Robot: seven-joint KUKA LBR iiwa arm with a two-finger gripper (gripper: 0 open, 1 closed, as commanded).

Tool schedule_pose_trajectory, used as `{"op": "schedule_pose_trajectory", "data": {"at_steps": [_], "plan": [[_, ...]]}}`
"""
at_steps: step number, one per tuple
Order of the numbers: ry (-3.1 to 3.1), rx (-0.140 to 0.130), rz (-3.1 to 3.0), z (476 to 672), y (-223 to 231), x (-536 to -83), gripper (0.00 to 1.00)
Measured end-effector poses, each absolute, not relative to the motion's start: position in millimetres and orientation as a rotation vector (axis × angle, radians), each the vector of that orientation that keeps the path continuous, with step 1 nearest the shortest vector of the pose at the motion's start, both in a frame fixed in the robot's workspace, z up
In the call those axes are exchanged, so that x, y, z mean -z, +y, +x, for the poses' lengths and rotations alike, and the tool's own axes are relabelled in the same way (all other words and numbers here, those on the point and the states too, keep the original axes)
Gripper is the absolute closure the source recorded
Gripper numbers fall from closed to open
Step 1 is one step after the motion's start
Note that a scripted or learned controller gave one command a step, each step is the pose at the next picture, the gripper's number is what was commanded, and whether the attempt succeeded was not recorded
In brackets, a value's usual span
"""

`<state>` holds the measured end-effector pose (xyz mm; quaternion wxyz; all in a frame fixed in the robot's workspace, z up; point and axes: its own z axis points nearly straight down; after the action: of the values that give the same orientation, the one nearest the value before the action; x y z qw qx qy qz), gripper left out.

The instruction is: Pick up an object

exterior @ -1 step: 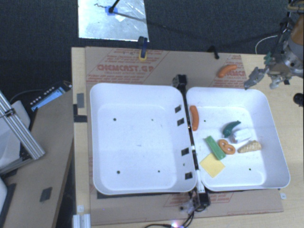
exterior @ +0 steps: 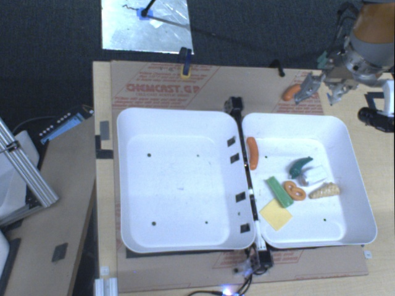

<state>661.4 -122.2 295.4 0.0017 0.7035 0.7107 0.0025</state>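
Note:
My gripper [exterior: 321, 92] hangs above the cardboard just behind the right bin's [exterior: 352, 159] far edge, and its two fingers stand apart, open, with nothing between them. A small orange piece [exterior: 291, 92] sits just left of the left finger [exterior: 307, 89], outside the jaws; whether it touches the finger I cannot tell. In the right bin lie an orange-red sausage [exterior: 252, 152] by the left wall, a teal object [exterior: 300, 166], a white piece [exterior: 316, 175], a green block [exterior: 279, 191], an orange ring [exterior: 295, 190], a tan corn-like piece [exterior: 324, 191] and a yellow square [exterior: 276, 214].
The left bin [exterior: 133, 165] adjoins the right one along a black-clipped divider [exterior: 242, 165]. A blue-and-yellow clamp [exterior: 185, 63] stands behind the left bin, near a shiny metal sheet [exterior: 147, 17]. A metal frame [exterior: 18, 171] stands at the far left.

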Motion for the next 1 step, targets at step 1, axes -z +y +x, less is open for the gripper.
{"op": "schedule_pose_trajectory", "data": {"at_steps": [1], "plan": [[2.227,-0.006,2.207,661.3,-126.8,-304.8,1.00]]}}
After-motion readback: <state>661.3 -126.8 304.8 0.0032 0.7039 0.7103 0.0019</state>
